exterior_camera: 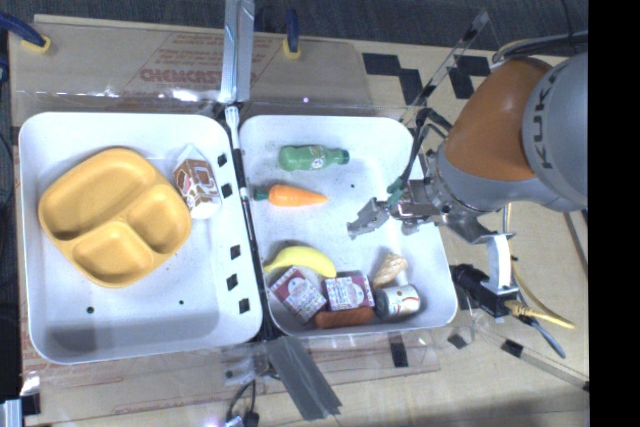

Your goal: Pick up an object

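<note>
My gripper (368,218) hangs over the right bin (420,143), in its open middle part, right of the carrot (296,197). Nothing shows in its grasp. A green bottle (312,156) lies near the bin's far side. Along the near side lie a banana (301,261), two red-and-white packets (297,293) (348,292), a reddish sausage (346,318), a small can (402,300) and a pale bread-like piece (389,268). The gripper is above and slightly left of the bread-like piece.
The left bin (120,320) holds a yellow divided plate (112,215) and a brown-and-white packet (197,183) by the divider. A metal bar (238,45) stands at the far edge between the bins. My arm's orange band (495,130) overhangs the right bin's right wall.
</note>
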Controlling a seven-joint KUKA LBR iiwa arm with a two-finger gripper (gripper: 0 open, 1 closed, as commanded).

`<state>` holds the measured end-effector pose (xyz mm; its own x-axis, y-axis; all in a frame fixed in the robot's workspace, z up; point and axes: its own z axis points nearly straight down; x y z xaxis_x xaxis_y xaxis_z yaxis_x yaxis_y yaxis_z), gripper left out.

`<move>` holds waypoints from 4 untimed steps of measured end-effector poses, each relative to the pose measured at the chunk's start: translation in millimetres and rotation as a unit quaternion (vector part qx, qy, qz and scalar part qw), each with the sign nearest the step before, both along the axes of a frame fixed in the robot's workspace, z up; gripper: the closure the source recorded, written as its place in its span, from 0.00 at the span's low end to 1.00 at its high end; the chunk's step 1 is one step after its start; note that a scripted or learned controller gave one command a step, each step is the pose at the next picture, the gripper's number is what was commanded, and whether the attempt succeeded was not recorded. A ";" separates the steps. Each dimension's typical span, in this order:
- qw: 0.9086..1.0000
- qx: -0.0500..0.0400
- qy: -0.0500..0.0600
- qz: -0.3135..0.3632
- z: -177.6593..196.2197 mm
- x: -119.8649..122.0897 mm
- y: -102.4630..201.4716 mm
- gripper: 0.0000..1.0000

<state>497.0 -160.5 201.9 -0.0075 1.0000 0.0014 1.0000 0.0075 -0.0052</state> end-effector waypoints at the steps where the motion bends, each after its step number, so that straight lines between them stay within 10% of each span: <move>1: 1.000 -0.001 -0.003 0.018 135.7 40.4 -29.4 0.00; 2: 1.000 -0.001 -0.001 0.004 89.0 -20.1 -45.9 0.00; 3: 0.972 0.000 -0.002 0.236 34.8 -19.1 40.5 0.00; 4: 0.936 0.001 -0.001 0.352 -18.9 5.8 58.6 0.00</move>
